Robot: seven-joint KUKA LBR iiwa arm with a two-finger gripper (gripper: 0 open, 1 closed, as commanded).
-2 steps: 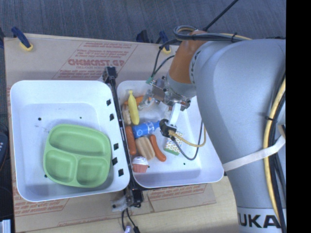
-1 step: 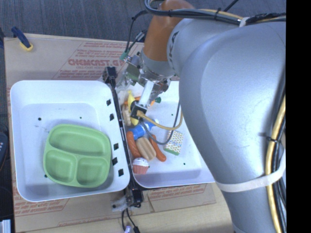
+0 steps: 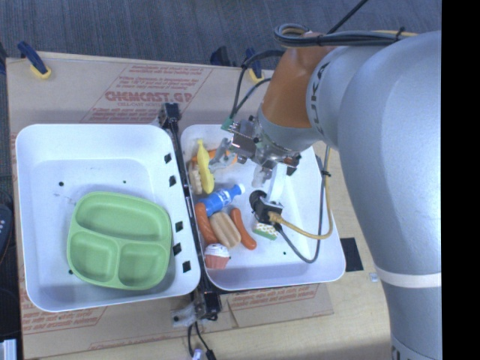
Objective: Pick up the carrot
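Camera view, looking down at a slant on the bench. In the right bin (image 3: 255, 272), near its middle: most likely the carrot (image 3: 242, 228), a slim orange-red stick just right of the hot dog (image 3: 225, 229) and below the blue bottle (image 3: 223, 199). Hard to be sure, given a similar orange stick (image 3: 203, 223) on the hot dog's other side, against the bin's left wall. Over the bin's far half, the jaws; impossible to tell how far apart, nothing seen held. From the jaws, down the view and a little left to the carrot, near but apart. Long axis steep, upper left to lower right. Pale green bit (image 3: 264, 234) beside the lower end, so probably leaf end toward the near rim, tip toward the bottle.
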